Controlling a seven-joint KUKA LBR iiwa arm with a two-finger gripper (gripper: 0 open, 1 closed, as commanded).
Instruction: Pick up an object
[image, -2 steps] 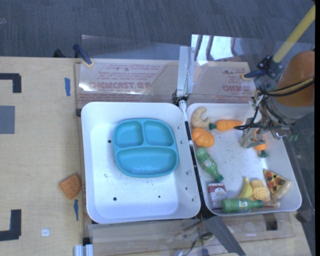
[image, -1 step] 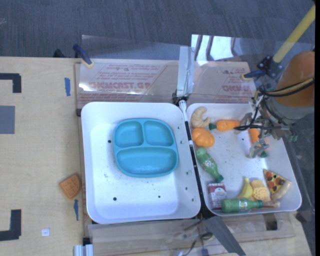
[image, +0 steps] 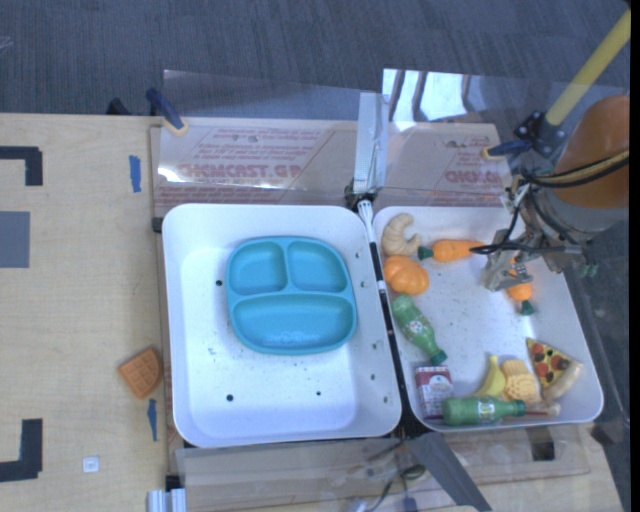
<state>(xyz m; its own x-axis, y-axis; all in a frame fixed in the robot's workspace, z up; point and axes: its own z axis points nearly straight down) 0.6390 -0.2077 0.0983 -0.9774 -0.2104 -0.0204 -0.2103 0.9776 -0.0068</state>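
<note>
I have the gripper (image: 508, 272) low in the right bin (image: 585, 345), near its far right wall, directly over a small orange piece (image: 520, 292). Whether it is open or closed I cannot tell. I judge this the grasp step; next comes a straight lift. A toy carrot (image: 452, 250) lies just left; open floor sits toward centre.

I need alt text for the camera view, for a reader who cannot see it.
The gripper hangs low over the right bin, beside a small orange piece, among toy foods including a carrot. The left bin holds a blue divided plate.
</note>
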